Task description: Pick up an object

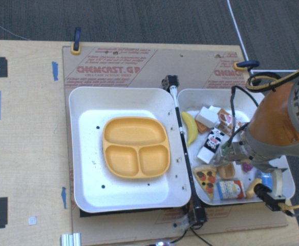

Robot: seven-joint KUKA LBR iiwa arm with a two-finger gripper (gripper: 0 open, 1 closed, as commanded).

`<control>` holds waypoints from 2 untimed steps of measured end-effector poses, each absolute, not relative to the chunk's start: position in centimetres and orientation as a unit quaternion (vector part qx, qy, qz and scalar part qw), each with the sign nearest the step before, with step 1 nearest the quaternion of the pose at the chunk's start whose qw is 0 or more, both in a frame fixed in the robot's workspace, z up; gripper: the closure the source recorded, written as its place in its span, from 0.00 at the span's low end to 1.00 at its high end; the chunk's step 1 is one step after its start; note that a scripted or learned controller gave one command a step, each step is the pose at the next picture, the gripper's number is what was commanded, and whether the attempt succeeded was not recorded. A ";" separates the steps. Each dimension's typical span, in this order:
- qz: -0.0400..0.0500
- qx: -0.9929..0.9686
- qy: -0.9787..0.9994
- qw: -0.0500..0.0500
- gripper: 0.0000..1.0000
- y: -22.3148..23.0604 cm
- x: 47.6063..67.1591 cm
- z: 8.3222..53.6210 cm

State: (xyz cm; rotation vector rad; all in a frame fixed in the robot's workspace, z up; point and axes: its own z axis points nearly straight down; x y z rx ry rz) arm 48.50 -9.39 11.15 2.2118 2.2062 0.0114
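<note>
1. Where the bench (21, 152) is seen, pale wood is marked with blue and black tape, and dark grey carpet (139, 9) is seen beyond it.
2. A printed cardboard sheet (113, 68) is laid under two white bins.
3. A yellow divided plate (136, 146) is held in the left bin (78, 137).
4. Toy food is piled in the right bin (287, 186): a banana (190, 127), a pizza slice (206, 177), a black-and-white carton (213, 140).
5. The gripper (230, 155) is lowered among these; whether anything is grasped cannot be told.

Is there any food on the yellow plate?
No, it's empty. All three sections of the yellow plate show bare yellow, and it sits alone in the left bin.
</note>
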 end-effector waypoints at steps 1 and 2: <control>0.001 0.706 0.708 0.000 1.00 -1.4 48.0 18.5; 0.000 0.707 0.707 0.001 1.00 -7.0 47.9 18.4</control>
